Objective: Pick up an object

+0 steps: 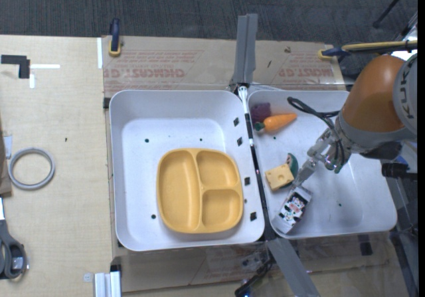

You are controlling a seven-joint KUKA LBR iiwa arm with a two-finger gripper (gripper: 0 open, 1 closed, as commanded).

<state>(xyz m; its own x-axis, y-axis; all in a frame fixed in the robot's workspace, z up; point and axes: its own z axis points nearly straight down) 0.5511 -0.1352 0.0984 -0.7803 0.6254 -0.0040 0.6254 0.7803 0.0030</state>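
Small box lies at right bin front; claw hangs above cheese, grip unclear. Nothing lifted yet.

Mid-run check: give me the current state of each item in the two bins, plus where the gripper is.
Yellow divided plate: flat in the left bin, nothing in it.
Carrot: lying in the right bin, untouched.
Cheese wedge: lying flat, beside the gripper.
Black-and-white pack: lying at the front wall, not lifted.
Gripper: low over the right bin, nothing seen held.
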